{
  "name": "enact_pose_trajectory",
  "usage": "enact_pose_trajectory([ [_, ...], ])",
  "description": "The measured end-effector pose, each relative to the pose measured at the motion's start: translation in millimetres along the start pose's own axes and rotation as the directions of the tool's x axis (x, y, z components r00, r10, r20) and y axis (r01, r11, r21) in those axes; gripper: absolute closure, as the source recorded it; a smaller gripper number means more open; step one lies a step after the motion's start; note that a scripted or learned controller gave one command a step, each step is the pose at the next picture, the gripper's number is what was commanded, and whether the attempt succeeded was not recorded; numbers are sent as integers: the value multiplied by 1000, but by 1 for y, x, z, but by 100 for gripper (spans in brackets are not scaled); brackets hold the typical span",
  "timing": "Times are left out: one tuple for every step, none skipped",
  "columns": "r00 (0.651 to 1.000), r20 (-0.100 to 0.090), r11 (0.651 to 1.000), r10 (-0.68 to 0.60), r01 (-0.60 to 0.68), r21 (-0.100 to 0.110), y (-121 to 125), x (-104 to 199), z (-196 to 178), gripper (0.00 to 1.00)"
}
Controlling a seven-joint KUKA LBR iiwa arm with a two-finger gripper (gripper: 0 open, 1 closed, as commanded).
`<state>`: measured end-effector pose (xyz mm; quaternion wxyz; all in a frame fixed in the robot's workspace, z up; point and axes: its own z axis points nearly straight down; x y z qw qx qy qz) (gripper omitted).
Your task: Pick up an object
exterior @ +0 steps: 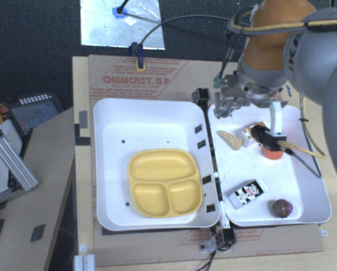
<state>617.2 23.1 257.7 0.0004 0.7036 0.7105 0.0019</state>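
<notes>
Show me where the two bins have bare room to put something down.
Left bin: bare strip behind the yellow divided tray. Right bin: bare middle between tan wedge and black-and-white packet. Crowded near the gripper and orange disc.

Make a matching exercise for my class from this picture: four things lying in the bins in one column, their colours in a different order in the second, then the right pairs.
Things:
1. tray
2. wedge
3. ball
4. box

Colours:
a. black and white
b. yellow
c. tan
d. dark reddish brown

Pairs: 1-b, 2-c, 3-d, 4-a
</notes>
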Motion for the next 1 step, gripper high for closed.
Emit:
enact_pose_trajectory([
  [1000,0,1000,-1,1,1,15,61,16,100],
])
